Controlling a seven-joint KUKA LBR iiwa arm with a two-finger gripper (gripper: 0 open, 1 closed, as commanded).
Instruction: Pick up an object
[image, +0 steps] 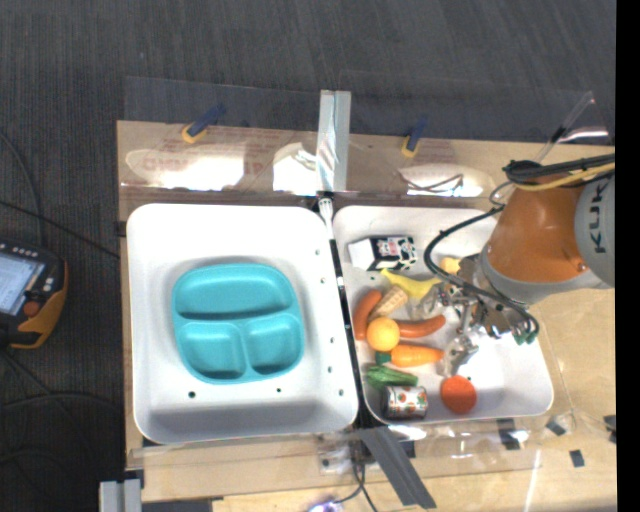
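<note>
A: Status of arm and fingers?
B: Reaching in from right edge of surface (590, 330), orange band above wrist. Fingers (462, 345) pointed down inside right bin (535, 385), toward its centre. Opening width: cannot tell; metal parts too small and cluttered. Nothing visibly clamped between them.

A: Contents of right bin?
B: Clustered along left wall. Black-and-white box (393, 250) near far left corner. Yellow banana (412, 288) just below, beside orange carrot (367, 312). Yellow ball (383, 334) at mid-left wall, touching second carrot (418, 353). Green vegetable (388, 376) and small can (406, 402) at near left corner. Orange-red ball (459, 394) near front edge, just below fingers, apart from them.

A: Left bin?
B: Left bin (160, 400) carrying teal divided tray (238, 320), centred.
</note>
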